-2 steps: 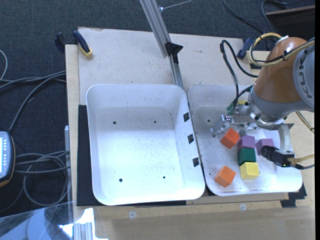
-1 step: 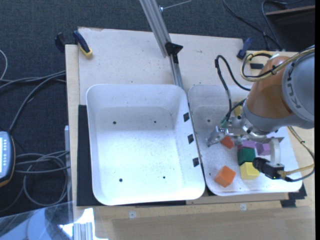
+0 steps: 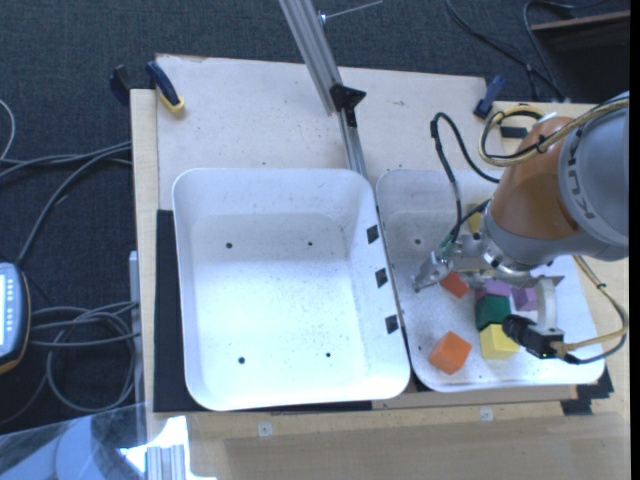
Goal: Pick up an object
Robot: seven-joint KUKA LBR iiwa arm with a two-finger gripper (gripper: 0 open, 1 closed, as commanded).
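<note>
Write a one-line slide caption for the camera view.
KUKA arm reaches into the right bin above coloured blocks, including an orange block.

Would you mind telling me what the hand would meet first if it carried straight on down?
Probably the small red block, which sits right by the hand in the right bin; depth is hard to judge from above.

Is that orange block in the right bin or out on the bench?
In. The orange block lies on the right bin floor, near its front rim.

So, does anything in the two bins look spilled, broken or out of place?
Nothing stands out. The blocks lie loose in the right bin: orange block, yellow block, green block. Both bins sit flat, side by side.
</note>
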